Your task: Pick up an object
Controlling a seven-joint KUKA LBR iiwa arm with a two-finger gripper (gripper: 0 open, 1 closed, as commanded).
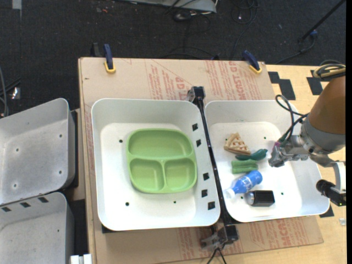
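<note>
Gripper [276, 157] low in the right bin [308, 202], near its right edge; can't tell finger state. Just beside it: green object [248, 161], tan lattice piece [236, 144], blue bottle [246, 182], black block [264, 197].

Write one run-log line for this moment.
gripper: over right bin, beside green piece | nothing seen held | bottle, tan piece there | tray: left bin

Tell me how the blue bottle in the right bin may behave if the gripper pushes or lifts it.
The blue bottle lies on its side, so a push would probably roll it. It looks small and plastic, so likely light. Its rounded body may slip between fingers, and the black block beside it could crowd a grasp.
</note>
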